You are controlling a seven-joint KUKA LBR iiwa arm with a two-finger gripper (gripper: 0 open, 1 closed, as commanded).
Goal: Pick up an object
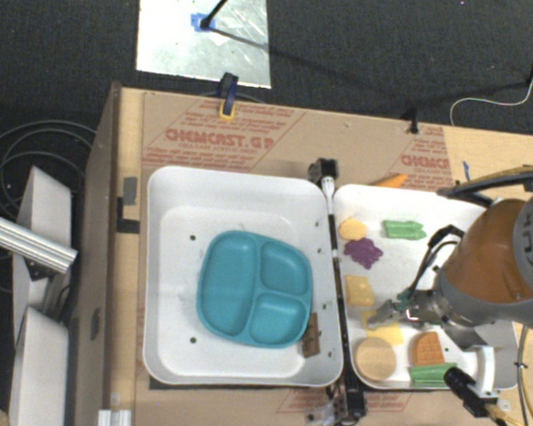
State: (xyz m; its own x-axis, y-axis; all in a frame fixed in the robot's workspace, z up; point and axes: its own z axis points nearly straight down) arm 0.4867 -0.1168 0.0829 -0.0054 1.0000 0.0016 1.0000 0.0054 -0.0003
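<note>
Brown table [254, 133], two white bins; right bin [451, 208] crowded with small food pieces. Gripper [389, 311] low beside pale yellow block [359, 291], jaw spread impossible to tell. Best centred over block, lowered straight, closed gently, clear of round biscuit [376, 357].

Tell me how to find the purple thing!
Look at the right bin, the one the grey arm reaches over. Near its left wall sits the purple toy, just below a yellow piece and above a pale yellow block. It is the only purple, bumpy thing there.
</note>
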